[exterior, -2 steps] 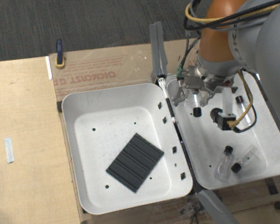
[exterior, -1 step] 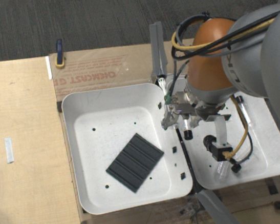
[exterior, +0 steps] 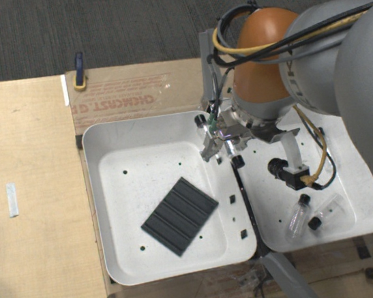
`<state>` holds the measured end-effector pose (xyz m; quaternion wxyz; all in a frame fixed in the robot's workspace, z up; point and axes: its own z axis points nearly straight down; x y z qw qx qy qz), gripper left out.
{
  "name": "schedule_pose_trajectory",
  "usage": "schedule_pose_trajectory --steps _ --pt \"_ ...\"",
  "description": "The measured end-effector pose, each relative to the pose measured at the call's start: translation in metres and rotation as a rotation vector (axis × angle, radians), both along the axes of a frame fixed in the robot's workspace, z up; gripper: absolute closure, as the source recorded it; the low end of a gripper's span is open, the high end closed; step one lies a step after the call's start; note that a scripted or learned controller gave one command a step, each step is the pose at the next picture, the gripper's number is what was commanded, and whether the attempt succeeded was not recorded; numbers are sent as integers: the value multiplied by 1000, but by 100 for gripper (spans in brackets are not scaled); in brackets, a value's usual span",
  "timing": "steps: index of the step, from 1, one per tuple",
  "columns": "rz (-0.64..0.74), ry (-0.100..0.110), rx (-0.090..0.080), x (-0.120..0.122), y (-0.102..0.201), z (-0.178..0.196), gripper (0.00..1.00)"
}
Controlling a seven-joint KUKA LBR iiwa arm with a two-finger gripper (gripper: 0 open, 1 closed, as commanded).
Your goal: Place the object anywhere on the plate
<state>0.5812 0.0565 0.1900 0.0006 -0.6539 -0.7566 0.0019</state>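
1. Progress is judged as early: nothing is seen carried by the gripper (exterior: 221, 141), which hangs over the rim between the two bins; whether it is open or closed cannot be told.
2. The dark ribbed plate (exterior: 181, 216) is seen flat in the left bin (exterior: 119, 257), below and left of the gripper, with nothing on it.
3. A clear, black-capped object (exterior: 303, 216), likely the one to be moved, lies in the right bin (exterior: 362, 223), below and right of the gripper.
4. Picking and placing are left.

Up and left of my gripper (exterior: 221, 141), the brown cardboard sheet (exterior: 137, 93) behind the bins carries faint red print, upside down to the camera; I make out "CHEMCAST", little else.
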Motion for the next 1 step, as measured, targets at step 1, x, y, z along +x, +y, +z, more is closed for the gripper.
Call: schedule_pose_trajectory --steps 1 --pt "36 1 1 -86 22 16 100"
